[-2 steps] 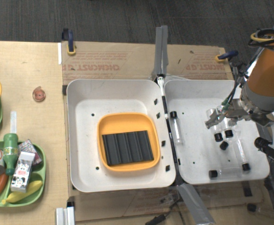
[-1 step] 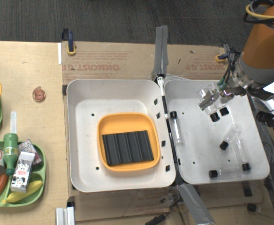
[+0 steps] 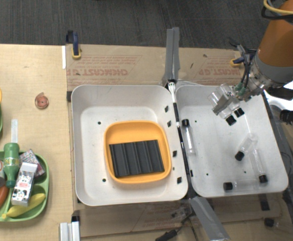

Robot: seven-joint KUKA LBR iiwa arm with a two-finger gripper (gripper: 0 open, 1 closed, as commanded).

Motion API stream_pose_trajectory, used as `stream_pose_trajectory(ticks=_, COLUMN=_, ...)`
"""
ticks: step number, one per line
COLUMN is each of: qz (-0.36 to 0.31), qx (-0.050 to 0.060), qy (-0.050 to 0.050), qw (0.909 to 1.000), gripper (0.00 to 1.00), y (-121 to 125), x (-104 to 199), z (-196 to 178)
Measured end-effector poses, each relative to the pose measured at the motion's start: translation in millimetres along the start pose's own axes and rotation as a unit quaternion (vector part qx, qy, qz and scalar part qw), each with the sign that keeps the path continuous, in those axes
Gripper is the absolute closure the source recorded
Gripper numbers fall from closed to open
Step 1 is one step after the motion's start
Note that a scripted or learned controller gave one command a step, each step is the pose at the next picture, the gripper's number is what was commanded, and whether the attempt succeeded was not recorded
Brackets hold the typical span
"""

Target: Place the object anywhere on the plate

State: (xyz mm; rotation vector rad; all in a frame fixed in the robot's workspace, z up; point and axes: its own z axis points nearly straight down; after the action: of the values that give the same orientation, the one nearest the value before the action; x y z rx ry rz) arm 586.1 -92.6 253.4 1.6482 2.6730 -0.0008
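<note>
Below the gripper (image 3: pixel 230 109), whose jaws are looking open and empty, small clear vials (image 3: pixel 247 146) are lying in the right bin (image 3: pixel 201 179). It seems to be lining up a grab; carrying one to the orange plate (image 3: pixel 136 128) comes next.

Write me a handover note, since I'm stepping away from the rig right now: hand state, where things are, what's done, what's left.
Hand: over the upper part of the right bin; whether it grips anything can't be told.
Plate: orange, in the left bin, with a dark ribbed slab already lying on it.
Right bin: several clear tubes with black caps lie loose on the floor.
Done: one slab sits on the plate.
Left: if a tube is the object, none has reached the plate yet.
</note>
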Motion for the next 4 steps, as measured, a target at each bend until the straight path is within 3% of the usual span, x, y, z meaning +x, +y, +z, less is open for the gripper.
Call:
stream_pose_trajectory(ticks=1, qz=-0.061, qx=0.0, qy=0.0, qw=0.9982, gripper=1.0, y=13.8, x=-9.1, z=7.2)
stream_pose_trajectory(ticks=2, qz=-0.156, qx=0.0, qy=0.001, qw=0.9878, gripper=1.0, y=17.1, x=-15.9, z=24.6)
stream_pose_trajectory(ticks=3, qz=-0.215, qx=0.0, qy=0.001, qw=0.9767, gripper=1.0, y=-0.9, x=-14.9, z=58.1)
stream_pose_trajectory(ticks=4, qz=-0.279, qx=-0.001, qy=-0.001, qw=0.9602, gripper=1.0, y=23.4, x=-79.2, z=34.2)
